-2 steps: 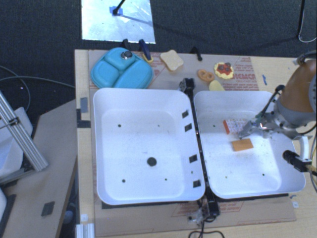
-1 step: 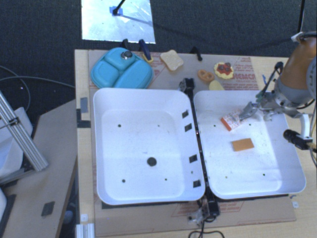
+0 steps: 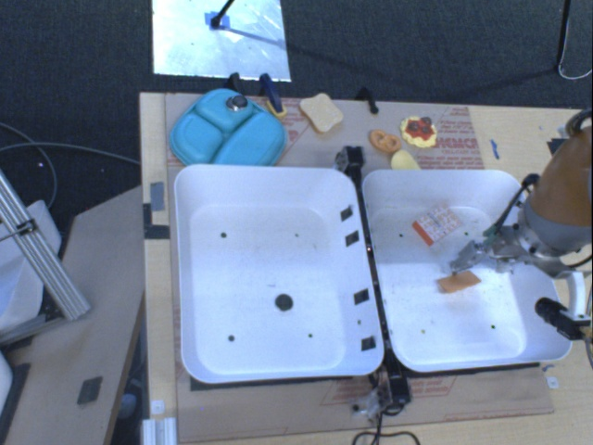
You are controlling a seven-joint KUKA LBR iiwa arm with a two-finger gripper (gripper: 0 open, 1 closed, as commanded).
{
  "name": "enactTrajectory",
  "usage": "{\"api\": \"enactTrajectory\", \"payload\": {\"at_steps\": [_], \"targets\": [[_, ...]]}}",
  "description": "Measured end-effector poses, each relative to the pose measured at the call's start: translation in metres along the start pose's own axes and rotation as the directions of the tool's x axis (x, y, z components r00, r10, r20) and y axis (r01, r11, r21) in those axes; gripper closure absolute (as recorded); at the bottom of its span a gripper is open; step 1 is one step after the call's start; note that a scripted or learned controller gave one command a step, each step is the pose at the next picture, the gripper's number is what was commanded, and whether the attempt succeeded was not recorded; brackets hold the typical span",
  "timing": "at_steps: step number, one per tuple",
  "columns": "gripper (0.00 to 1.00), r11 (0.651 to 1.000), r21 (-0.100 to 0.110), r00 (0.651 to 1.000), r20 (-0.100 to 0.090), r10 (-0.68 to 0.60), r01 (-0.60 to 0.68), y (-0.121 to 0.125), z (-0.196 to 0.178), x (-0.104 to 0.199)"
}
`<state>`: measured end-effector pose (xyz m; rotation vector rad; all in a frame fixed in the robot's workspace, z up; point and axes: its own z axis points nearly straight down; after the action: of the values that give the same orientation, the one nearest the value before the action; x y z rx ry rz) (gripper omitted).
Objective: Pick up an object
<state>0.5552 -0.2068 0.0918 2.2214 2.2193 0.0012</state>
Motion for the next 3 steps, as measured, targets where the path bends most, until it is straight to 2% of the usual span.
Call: {"api": "enactTrajectory", "payload": {"at_steps": [1,2,3], "targets": [[0.0,1.0,-0.009,1.0,0.004,-0.01,0.01,0.011,0.004,0.082],[0.0,1.0,-0.013,1.0,0.003,0.001,-0.001,-0.056,0.002,-0.003],[0.0,1.0,-0.008,1.0,0.005,-0.005,0.005,-0.01,0.004,-0.001]]}}
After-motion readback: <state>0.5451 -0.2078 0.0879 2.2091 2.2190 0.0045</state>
